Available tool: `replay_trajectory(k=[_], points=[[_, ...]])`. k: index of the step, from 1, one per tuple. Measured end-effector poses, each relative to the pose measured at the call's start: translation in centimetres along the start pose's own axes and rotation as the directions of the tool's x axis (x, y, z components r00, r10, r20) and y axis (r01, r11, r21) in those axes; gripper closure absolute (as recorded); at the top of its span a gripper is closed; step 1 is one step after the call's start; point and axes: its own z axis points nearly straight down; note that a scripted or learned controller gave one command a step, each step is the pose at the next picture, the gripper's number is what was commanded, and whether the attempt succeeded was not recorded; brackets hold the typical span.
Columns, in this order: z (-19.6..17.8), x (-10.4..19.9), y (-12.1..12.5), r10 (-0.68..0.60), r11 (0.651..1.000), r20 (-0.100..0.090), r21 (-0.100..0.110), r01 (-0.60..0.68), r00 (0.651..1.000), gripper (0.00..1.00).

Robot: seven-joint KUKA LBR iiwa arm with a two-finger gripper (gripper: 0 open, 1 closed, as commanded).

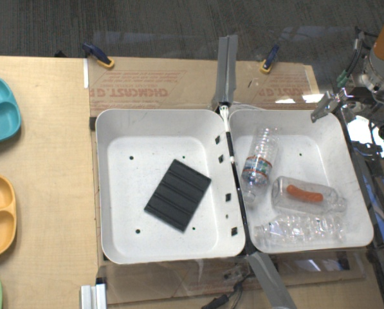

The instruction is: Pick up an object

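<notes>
- Clear plastic fills most of my right-hand white bin (350, 172): a crumpled clear plastic water bottle with a coloured label (258, 163) lies along its left wall, a clear plastic box with an orange-red sausage-shaped item inside (305, 194) sits near the middle, and a clear bubbled plastic tray (298, 228) lies along the front edge.
- In the left-hand white bin (108, 172) a flat black ribbed rectangular pad (178, 194) lies alone, turned at a slant.
- My gripper (328, 105) hangs at the far right corner of the right bin, above its rim and well apart from every object. It has hold of nothing; how far apart its tips stand I cannot tell from this angle.
- I judge the task to be at its very start: the approach, with no object chosen or touched.
- Next I need to swing in over one target and come down on it. The bottle looks the nearest and the easiest to close on across its width.
- The clear items crowd together, so I should drop between them cleanly or risk nudging a neighbour.
</notes>
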Motion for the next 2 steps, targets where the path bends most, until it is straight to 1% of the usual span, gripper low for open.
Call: replay_trajectory(k=[1,2], points=[[6.4,3.1,-5.8,-0.076,0.997,0.0,0.001,0.076,0.997,0.0],[14.7,0.7,-13.0,-0.117,0.993,0.0,-0.001,0.117,0.993,0.0]])
